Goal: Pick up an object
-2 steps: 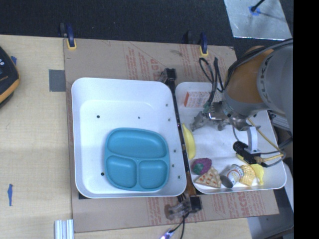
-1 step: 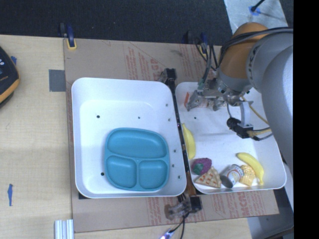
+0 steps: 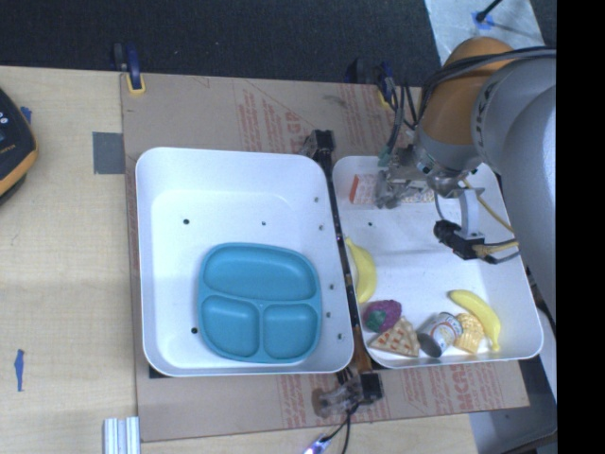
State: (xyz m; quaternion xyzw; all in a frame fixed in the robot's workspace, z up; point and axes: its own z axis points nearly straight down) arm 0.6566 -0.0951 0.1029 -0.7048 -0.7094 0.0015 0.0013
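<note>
Well, going from the left, the left bin (image 3: 151, 253) holds a blue divided plate (image 3: 258, 303) toward its 6 o'clock. In the right bin (image 3: 515, 282), a banana (image 3: 363, 269) lies against the 9 o'clock wall, with purple grapes (image 3: 383, 313), a pizza slice (image 3: 396, 339), a tin can (image 3: 439, 333), corn (image 3: 469, 333) and a second banana (image 3: 477, 312) strung along 6 o'clock. The gripper (image 3: 389, 193) hangs low at 11 o'clock; its state I cannot tell.

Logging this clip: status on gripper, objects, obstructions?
Gripper low at right bin's far end, nothing visibly held. Two bananas, pizza slice, can untouched near front. Blue tray in left bin.
</note>
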